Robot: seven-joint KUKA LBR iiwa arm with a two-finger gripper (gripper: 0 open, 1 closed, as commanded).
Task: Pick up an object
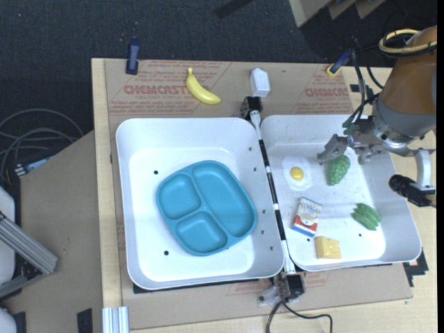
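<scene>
Broccoli lies just beneath the hand, whose fingers stand apart; descend squarely astride it before closing, clear of the fried egg.

Two white bins are seen side by side on one tabletop. One blue tray with three compartments is held in the left bin. Five small items are counted in the right bin: one fried egg, one green leafy vegetable, one green pickle-like piece, one small carton marked in red, white and blue, and one yellow block of cheese. One banana is found on the cardboard behind the bins, along with one small white box. Two blue clips are counted at the far edge, one at each side. One robot arm with one gripper is counted.
</scene>
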